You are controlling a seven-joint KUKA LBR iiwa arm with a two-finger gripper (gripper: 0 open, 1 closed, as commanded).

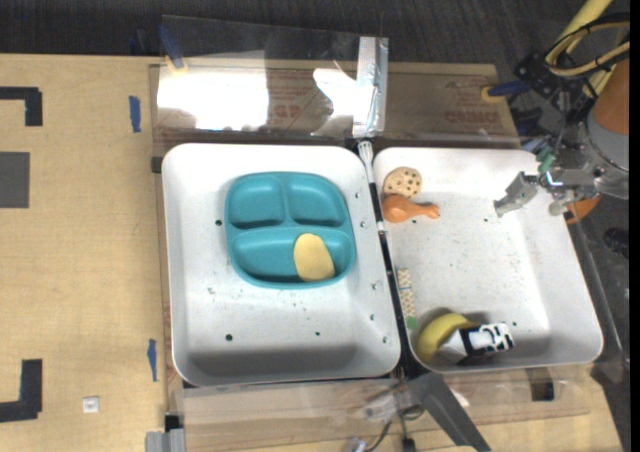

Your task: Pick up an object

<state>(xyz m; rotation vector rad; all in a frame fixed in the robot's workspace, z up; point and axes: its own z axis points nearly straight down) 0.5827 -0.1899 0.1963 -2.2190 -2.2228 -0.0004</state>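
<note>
Camera view: banana (440, 331) apparently well apart from claw (520, 192).

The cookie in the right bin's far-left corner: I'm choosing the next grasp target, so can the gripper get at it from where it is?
Probably yes. The gripper hangs over the same bin, with bare floor between it and the cookie. The bin wall and the orange toy crowd it, though.

From my gripper (520, 195) at the right bin's (540, 270) upper right, the bin floor below and to its left lies open. Farther left, a cookie (402, 180) and orange piece (408, 208) crowd the dividing wall; banana (440, 332) and a black-and-white object (487, 338) block the bottom edge.
</note>
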